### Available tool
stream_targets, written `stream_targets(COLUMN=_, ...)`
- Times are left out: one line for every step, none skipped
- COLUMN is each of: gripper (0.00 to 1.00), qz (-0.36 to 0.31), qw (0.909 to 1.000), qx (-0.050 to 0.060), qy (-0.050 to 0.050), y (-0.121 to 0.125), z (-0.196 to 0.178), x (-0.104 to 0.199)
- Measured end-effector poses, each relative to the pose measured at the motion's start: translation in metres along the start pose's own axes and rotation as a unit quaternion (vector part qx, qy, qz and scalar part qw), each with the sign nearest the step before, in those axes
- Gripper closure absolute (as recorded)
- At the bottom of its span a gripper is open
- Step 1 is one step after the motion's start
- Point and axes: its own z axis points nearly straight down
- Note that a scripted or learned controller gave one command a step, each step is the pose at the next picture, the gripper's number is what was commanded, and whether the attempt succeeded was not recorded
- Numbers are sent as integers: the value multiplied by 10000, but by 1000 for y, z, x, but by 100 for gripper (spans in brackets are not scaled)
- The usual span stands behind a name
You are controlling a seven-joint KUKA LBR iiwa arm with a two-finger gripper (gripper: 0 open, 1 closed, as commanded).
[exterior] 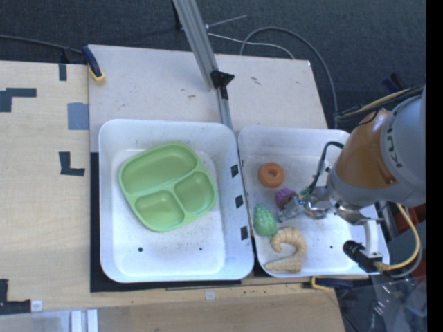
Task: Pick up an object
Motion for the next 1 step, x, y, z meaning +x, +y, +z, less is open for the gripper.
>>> stream_targets(gripper=100, qz=-6, qw=10000, qx=-1, qy=12, y=0, z=-12, x=1)
